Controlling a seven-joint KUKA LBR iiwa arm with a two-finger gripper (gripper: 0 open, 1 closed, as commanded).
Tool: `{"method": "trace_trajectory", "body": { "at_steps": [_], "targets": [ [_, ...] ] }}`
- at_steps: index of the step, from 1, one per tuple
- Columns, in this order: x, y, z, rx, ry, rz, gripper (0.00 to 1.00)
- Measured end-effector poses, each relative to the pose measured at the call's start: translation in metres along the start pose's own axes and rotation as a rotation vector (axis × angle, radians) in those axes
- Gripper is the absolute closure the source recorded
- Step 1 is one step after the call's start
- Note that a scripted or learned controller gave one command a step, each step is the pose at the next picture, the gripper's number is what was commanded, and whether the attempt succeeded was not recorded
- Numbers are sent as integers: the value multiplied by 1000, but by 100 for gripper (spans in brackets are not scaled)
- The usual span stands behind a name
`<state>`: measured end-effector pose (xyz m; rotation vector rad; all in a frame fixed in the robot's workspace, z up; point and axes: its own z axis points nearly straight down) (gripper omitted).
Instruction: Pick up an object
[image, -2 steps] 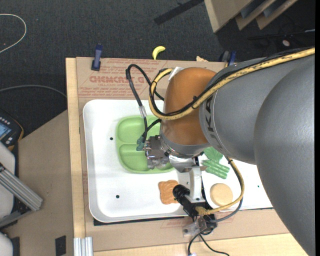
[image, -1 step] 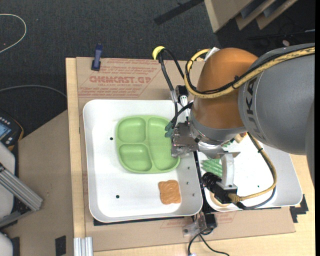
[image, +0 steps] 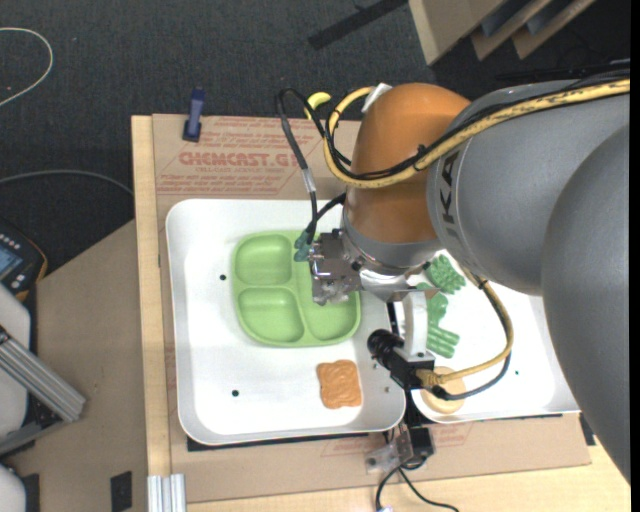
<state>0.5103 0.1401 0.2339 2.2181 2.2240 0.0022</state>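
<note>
A light green divided plate lies in the middle of the left bin. An orange waffle-textured piece lies flat near that bin's front right corner. My gripper hangs over the plate's right edge, under the orange wrist band. It is seen from above, and the wrist hides what is beneath it. Nothing shows as held. Two green ridged pieces lie in the right bin, partly behind the arm.
The grey arm covers most of the right bin. Black and yellow cables loop down from the wrist over the wall between the bins. A blue clip sits on the cardboard sheet behind the bins.
</note>
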Motion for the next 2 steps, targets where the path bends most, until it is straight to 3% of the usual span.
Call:
{"method": "trace_trajectory", "body": {
  "at_steps": [1, 2],
  "targets": [
    [-19, -31, -124, -10, 3, 2, 100],
    [-17, -30, -128, -1, -1, 1, 100]
  ]
}}
